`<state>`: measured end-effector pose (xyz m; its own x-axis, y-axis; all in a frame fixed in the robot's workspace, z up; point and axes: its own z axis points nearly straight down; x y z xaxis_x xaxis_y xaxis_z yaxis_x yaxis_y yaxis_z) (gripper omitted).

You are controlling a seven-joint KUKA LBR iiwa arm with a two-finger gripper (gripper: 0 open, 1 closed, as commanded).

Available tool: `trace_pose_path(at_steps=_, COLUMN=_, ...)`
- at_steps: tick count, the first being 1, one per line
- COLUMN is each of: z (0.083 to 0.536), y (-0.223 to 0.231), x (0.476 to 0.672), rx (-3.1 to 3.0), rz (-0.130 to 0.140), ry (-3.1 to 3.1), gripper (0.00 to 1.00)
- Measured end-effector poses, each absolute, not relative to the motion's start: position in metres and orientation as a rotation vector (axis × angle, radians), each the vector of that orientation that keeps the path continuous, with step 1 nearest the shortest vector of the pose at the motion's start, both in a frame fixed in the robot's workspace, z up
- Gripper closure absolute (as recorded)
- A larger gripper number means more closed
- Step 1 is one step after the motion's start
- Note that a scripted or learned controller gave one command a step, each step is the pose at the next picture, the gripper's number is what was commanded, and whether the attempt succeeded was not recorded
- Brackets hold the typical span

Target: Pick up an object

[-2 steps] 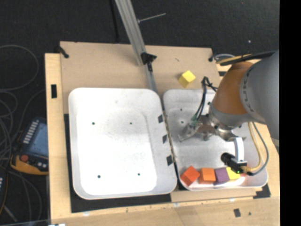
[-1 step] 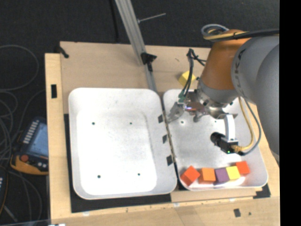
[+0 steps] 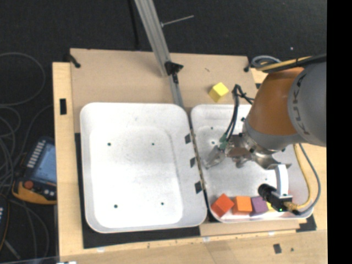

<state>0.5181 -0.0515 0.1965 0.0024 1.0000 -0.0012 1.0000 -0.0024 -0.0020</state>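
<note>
Grey robot arm reaching down into the right bin (image 3: 204, 120), its hand (image 3: 215, 157) hanging above bare floor.

Whether the hand is open or closed cannot be told. Orange-red block (image 3: 223, 204), orange block (image 3: 242, 204) and purple block (image 3: 258, 205) sit touching along the near wall; likely light and rigid, best pinched across flat sides.

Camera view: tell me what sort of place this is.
Probably a robotics lab test bench. A grey and orange arm reaches over two white bins on a board, small coloured blocks lie in the right bin, and cables and a handheld controller sit on the floor.
</note>
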Motion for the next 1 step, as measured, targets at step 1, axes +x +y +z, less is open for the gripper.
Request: trace_pose_path(at_steps=1, z=0.1963, y=-0.0052, x=0.5323, rx=-2.214, rz=-0.003, ry=-2.229, gripper=0.0)
